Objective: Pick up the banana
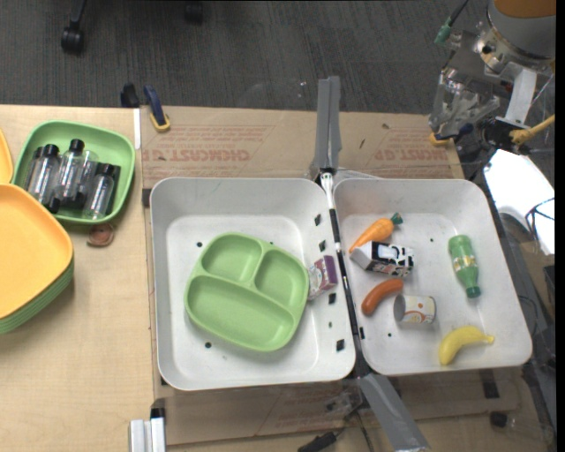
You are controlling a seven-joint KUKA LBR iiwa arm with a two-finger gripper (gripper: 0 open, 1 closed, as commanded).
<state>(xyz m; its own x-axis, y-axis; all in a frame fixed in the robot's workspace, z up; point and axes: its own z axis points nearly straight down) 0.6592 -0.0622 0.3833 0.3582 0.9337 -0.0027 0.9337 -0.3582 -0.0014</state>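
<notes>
I've got the arm parked up in the far right corner, orange band just showing at the top edge, and the gripper hangs over the tabletop behind the right bin, well apart from everything inside it. I cannot tell how the jaws stand from here; it's a tangle of metal and cable at this angle.

The banana lies in the right bin at the near right corner, yellow, curved, flat on the white floor, close to the bin's front rim. Just beside it, up and to the left, a small white cup lies on its side. Left of the cup I see a red sausage, tilted. Above that sits a small milk carton, and a carrot touches its upper edge. A green bottle lies alone toward the bin's right side, between the banana and the far wall.

In the left bin a green divided plate takes the middle, with a small purple packet at its right edge. Off on the left of the tabletop there's a green tray holding dark-capped bottles, and stacked orange plates beside it
</notes>
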